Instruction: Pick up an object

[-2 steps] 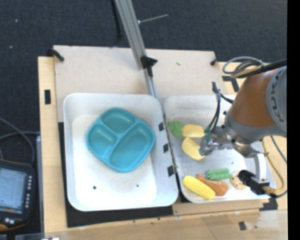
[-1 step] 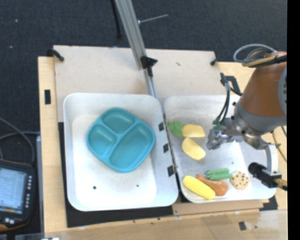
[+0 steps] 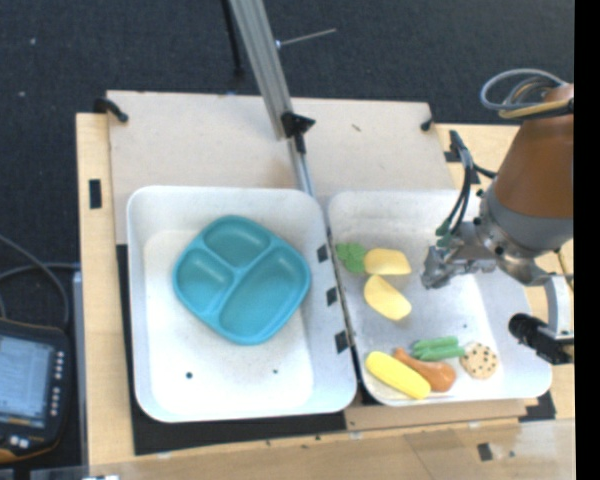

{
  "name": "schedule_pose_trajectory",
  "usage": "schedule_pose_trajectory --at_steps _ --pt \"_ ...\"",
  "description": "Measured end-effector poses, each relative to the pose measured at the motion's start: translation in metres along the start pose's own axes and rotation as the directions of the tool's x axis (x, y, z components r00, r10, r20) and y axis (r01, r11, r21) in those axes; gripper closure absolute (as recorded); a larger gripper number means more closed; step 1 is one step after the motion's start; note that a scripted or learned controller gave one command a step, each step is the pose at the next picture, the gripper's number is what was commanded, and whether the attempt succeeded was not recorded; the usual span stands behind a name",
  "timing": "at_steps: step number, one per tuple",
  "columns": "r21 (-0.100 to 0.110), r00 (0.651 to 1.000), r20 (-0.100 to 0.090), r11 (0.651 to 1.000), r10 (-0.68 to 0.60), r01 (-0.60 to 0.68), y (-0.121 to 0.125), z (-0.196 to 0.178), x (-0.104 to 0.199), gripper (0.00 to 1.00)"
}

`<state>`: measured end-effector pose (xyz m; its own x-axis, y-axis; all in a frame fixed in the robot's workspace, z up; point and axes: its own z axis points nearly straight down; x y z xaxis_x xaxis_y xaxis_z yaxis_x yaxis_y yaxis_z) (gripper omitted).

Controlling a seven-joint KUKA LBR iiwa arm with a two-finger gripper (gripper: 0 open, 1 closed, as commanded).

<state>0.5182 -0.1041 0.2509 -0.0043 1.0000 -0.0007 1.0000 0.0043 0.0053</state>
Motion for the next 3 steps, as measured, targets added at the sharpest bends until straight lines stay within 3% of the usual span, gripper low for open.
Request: schedule_pose_trajectory --at_steps 2,3 --pt "0.004 1.000 -0.001 1.000 -0.003 0.003 0.032 0.003 0.109 1.00" --pt "0.004 1.000 -0.002 1.000 -0.003 0.003 0.031 0.000 0.165 1.00"
